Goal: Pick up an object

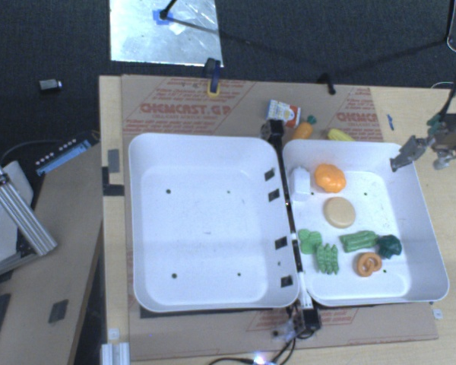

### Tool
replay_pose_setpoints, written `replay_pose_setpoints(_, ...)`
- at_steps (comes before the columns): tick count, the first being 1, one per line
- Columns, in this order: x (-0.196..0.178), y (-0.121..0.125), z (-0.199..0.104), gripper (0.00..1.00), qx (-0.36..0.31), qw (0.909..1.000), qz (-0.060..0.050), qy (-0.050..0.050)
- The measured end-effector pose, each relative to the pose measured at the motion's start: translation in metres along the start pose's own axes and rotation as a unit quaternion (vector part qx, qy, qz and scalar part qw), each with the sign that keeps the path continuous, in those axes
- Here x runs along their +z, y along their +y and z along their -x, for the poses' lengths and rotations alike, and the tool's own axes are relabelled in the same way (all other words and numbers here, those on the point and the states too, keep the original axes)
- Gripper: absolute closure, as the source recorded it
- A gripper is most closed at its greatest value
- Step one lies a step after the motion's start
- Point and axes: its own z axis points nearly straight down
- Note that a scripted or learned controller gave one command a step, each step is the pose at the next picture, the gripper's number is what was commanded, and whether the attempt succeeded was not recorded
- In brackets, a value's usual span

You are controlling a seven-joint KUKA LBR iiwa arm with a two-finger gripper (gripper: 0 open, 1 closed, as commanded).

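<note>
Starting at the fingers: the gripper (pixel 407 155) hangs at the far right rim of the right bin (pixel 422 226), and at this size and angle I cannot tell whether it is spread or closed; nothing shows between its tips, so call it empty-handed. Behind it the grey wrist runs off toward the right edge of the view. Working outward, every candidate sits in that right bin: an orange ball-like piece (pixel 330 177) near the back, a small white block (pixel 300 182) just beside it toward the divider, a pale tan disc (pixel 339 212) in the middle, then a green cluster along the front, namely a rounded green piece (pixel 310 239), a knobbly green piece (pixel 327 258), a long green piece (pixel 357 240) touching a dark green lump (pixel 388 245), and an orange pretzel-shaped ring (pixel 368 264). The left bin (pixel 148 204) lies alongside. My read: this is the approach stage, no grasp made yet. The next move calls for travelling in over the bin, choosing a target standing apart from its neighbours, the orange piece or tan disc look kindest, and descending square over it. The crowded green group risks a glancing miss.
</note>
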Motion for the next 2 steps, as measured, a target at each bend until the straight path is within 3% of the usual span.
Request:
replay_pose_setpoints(1, 0.207, 0.056, -0.075, 0.00, -0.004, 1.0000, -0.003, 0.002)
replay_pose_setpoints(2, 0.187, 0.058, -0.070, 1.00, -0.001, 1.0000, 0.002, 0.000)
